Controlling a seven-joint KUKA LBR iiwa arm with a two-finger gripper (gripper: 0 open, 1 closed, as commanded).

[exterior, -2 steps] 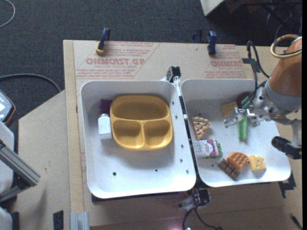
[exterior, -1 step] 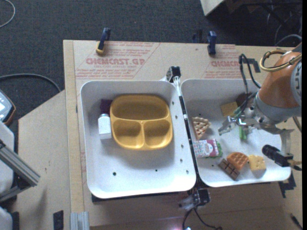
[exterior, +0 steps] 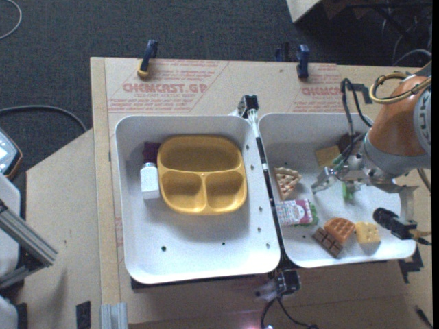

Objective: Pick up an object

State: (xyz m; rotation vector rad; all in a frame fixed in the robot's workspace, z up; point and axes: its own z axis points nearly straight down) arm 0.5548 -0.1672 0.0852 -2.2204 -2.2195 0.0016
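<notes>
My gripper (exterior: 341, 178) hangs over the middle of the right bin (exterior: 302, 125), and its fingers look spread open with nothing held between them. A small green object (exterior: 348, 190) lies just beneath it. Around it in this bin are a toy pizza slice (exterior: 287, 181), a pink and green carton (exterior: 296, 212), a waffle (exterior: 339, 227), a brown chocolate piece (exterior: 326, 241), a yellow cheese block (exterior: 368, 234) and a tan flat piece (exterior: 328, 155) partly hidden by the wrist.
The left bin (exterior: 130, 204) holds a yellow divided plate (exterior: 202, 173), a white bottle (exterior: 149, 180) and a dark purple item (exterior: 151, 149) next to it. A divider wall (exterior: 264, 177) separates the bins. Clamps (exterior: 146, 58) sit on the board's far edge.
</notes>
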